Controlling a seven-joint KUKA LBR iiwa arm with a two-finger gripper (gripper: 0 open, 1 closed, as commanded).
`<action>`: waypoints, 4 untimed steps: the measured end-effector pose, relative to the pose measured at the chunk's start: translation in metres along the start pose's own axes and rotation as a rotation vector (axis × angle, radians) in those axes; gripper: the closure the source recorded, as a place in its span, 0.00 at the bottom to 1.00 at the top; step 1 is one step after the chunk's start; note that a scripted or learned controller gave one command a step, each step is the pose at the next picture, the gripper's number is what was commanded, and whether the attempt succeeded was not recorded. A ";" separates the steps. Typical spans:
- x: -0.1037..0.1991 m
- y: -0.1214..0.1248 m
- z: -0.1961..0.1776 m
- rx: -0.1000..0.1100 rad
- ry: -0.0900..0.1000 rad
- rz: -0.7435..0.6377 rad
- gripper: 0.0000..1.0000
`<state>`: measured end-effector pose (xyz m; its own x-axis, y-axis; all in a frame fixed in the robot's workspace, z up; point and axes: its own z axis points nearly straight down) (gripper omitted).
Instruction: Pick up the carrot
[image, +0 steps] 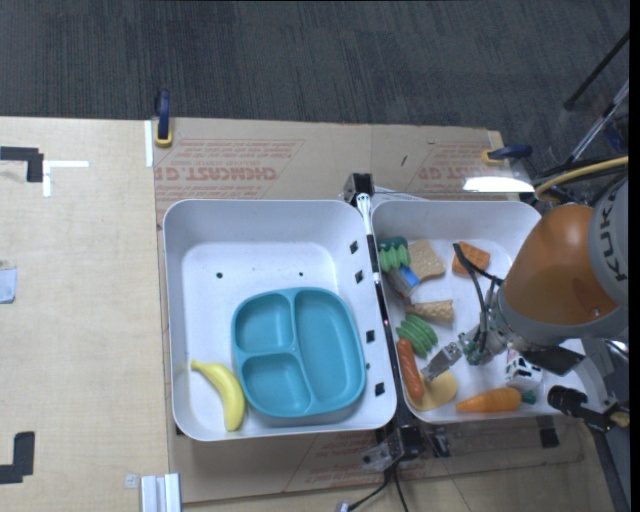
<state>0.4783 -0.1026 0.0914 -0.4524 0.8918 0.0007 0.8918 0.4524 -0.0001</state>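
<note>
The carrot (490, 401) is orange with a green stub at its right end. It lies flat along the near wall of the right bin (520, 212). My gripper (456, 354) hangs low in that bin under the arm's orange band (560, 268). It is just above and to the left of the carrot, over a yellowish round piece (440, 388). I see nothing of the carrot in the gripper.
The right bin also holds a red sausage (408, 368), a green ridged piece (418, 332), a cracker (432, 311), a bread slice (428, 260), a green-blue toy (393, 257) and an orange wedge (472, 258). The left bin (200, 240) holds a teal divided plate (298, 352) and a banana (225, 390).
</note>
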 end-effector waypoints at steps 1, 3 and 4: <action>0.059 0.032 -0.100 -0.003 -0.004 -0.273 0.00; 0.116 0.060 -0.100 -0.002 -0.003 -0.361 0.00; 0.116 0.060 -0.100 -0.002 -0.003 -0.361 0.00</action>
<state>0.4796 0.0277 0.1915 -0.7382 0.6746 -0.0027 0.6746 0.7382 0.0016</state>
